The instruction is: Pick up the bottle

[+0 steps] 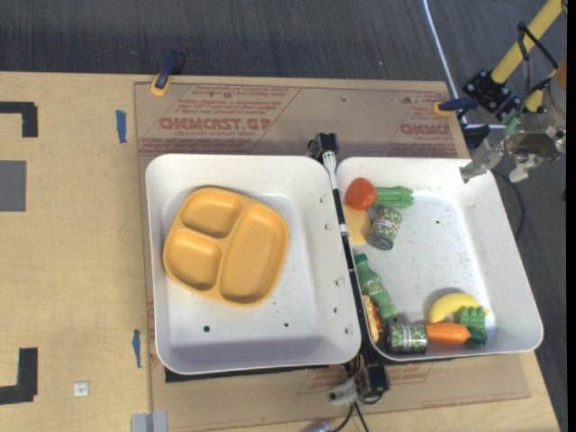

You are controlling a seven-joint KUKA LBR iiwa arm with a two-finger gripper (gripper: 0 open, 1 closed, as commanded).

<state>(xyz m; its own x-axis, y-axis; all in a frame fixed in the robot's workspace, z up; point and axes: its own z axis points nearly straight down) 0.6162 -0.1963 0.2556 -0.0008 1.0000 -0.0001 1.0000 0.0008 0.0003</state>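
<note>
— Gripper (493,162) first: where does it sit?

— High at the right bin's (504,268) far right corner, over the rim, well apart from everything inside. Whether it is spread or closed I cannot tell — it is small and cluttered by cabling there. Nothing shows in it.

— And the bottle (373,288)?

— Green, lying on its side along that bin's left wall, just beside the divider, pointing down toward a can (407,336) in the near corner. Probably it rolled against the wall; that leaves little room on its left flank.

— So a grasp would be awkward?

— I'd judge so. A second can (384,227) lies just above it, a tomato (361,193) beyond, and a carrot (447,333) and banana (450,305) crowd the near edge.

— The left bin (171,331)?

— It bears a yellow tray (225,245), no part of this job.
</note>
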